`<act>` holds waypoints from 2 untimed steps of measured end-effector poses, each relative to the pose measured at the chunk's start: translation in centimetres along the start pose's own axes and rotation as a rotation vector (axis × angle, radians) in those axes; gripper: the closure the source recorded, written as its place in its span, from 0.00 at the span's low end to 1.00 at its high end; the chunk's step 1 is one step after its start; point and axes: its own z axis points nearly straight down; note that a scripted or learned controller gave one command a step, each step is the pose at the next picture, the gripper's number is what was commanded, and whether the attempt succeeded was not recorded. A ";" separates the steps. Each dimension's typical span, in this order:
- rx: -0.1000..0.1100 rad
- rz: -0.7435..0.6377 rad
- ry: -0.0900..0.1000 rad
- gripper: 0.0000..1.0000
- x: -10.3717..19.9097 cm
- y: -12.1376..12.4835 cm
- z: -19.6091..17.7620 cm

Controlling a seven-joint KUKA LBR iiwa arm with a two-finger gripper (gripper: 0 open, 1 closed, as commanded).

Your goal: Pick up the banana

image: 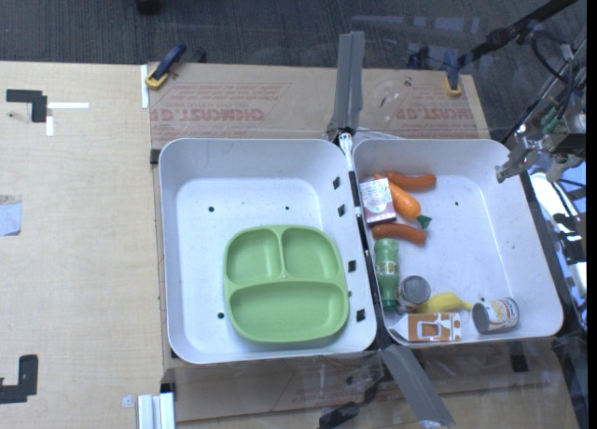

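Crowding banana (446, 303): tin (415, 289), carton (434, 327).

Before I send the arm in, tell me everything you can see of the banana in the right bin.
The banana is yellow, smooth-skinned and looks small, with just a short curved stretch showing. It lies flat on the floor of the right bin, near the front wall. A tin can lies against its left end and partly hides it, and the orange-and-white carton sits just in front, touching or nearly so. The labelled can lies close to its right tip.
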 end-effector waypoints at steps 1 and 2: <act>0.002 0.051 0.001 0.00 0.9 -5.6 9.3; 0.002 0.036 0.001 0.00 5.4 -10.4 15.1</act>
